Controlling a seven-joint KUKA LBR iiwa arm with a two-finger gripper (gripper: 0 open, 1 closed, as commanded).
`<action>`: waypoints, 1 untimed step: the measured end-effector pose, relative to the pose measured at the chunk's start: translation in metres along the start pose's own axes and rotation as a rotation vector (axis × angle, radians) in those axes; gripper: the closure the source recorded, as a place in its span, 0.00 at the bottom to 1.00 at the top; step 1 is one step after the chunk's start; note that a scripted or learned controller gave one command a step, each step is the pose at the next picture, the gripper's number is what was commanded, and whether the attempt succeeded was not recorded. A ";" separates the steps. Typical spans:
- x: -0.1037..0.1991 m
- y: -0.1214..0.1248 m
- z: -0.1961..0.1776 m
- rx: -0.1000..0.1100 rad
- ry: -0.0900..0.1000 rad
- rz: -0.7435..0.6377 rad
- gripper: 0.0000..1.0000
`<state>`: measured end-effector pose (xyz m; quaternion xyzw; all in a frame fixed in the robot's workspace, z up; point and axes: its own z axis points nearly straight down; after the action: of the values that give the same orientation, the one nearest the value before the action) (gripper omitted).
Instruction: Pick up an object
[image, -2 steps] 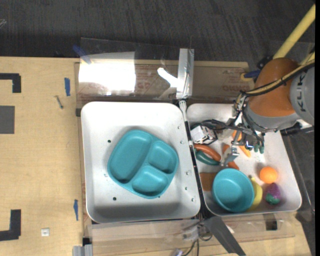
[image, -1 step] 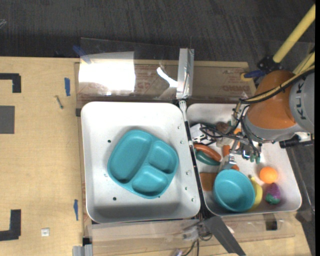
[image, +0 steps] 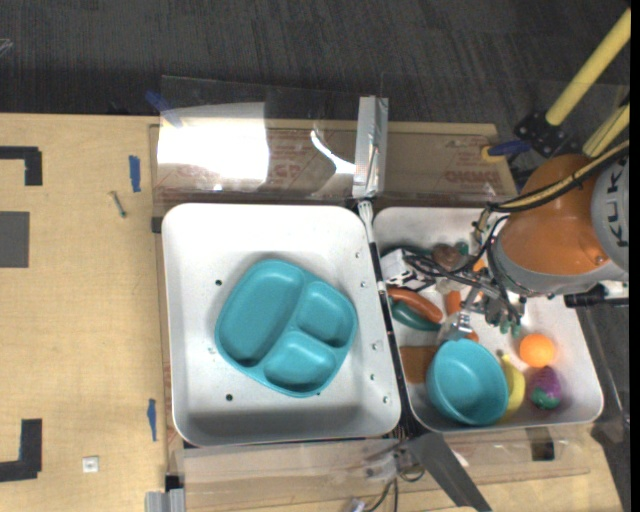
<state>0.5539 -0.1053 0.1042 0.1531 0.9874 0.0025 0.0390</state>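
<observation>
The teal bowl (image: 468, 381) sits at the near side of the right bin (image: 585, 408) and serves as the landmark. Just behind it, the gripper (image: 466, 322) hangs low among the clutter; whether it is apart or together cannot be told, and nothing is seen held. Right of the bowl lie a banana (image: 515, 378), an orange ball (image: 538, 350) and a purple-and-green toy (image: 545, 389). Left of the bowl, in the left bin (image: 190, 300), rests a teal divided plate (image: 287, 326).
</observation>
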 end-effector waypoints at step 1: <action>-0.003 0.013 0.014 0.017 0.059 0.116 0.00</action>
<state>0.5613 -0.0940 0.0904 0.2101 0.9776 0.0010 0.0084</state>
